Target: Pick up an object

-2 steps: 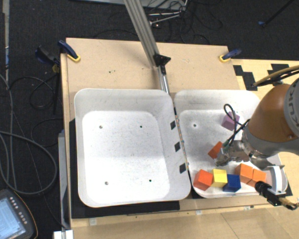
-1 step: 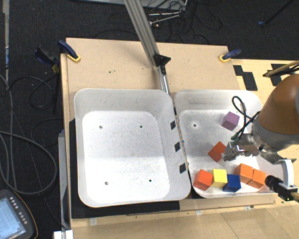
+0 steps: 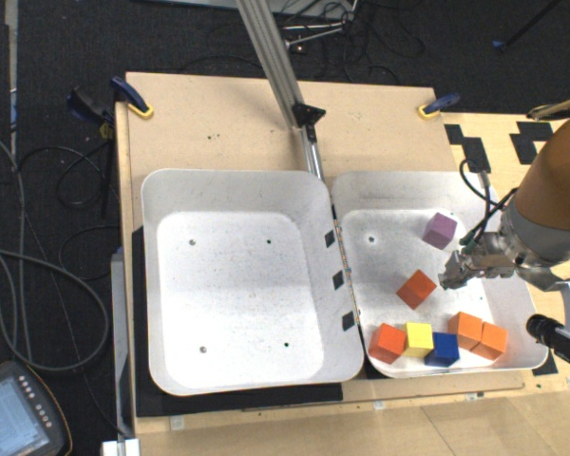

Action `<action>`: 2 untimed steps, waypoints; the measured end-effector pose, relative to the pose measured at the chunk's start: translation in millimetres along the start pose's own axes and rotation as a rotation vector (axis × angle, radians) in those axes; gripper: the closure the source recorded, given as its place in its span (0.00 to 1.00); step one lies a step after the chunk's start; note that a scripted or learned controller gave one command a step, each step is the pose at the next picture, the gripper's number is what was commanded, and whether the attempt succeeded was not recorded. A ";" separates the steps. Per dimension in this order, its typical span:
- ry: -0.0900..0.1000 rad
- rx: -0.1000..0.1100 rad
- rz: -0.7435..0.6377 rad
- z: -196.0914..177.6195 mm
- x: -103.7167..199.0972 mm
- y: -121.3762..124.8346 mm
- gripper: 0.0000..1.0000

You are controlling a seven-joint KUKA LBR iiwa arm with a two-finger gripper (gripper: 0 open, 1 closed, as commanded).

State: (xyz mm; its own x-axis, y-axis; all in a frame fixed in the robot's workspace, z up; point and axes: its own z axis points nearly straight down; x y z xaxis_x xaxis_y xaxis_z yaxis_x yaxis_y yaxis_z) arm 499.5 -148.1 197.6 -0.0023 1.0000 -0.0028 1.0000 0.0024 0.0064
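Note:
The right bin point(image 3: 380, 218) holds several blocks. A purple block point(image 3: 441, 230) lies near its back right. An orange block point(image 3: 417, 289) sits in the middle. Along the front wall stand an orange-red block point(image 3: 389, 342), a yellow block point(image 3: 419, 336), a blue block point(image 3: 445, 349) and two orange blocks point(image 3: 481, 334). My gripper point(image 3: 455, 275) hangs low over the right side of this bin, just right of the middle orange block and below the purple one. Nothing shows between its fingers.
The left bin point(image 3: 171, 198) lies beside the right one, with black clips along their shared wall. A metal pole point(image 3: 271, 50) slants down from the top to the bins' back edge. Blue clamps sit at the bench's back corners.

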 end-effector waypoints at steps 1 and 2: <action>0.000 -0.001 0.000 -60.2 -8.6 2.0 1.00; 0.000 0.001 -0.001 -97.7 -8.9 3.7 1.00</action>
State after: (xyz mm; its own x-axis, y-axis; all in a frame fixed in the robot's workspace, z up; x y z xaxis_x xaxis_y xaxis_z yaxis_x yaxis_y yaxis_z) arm 502.6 -156.7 295.4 -0.0032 1.0000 -0.0027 1.0000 0.0033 0.0059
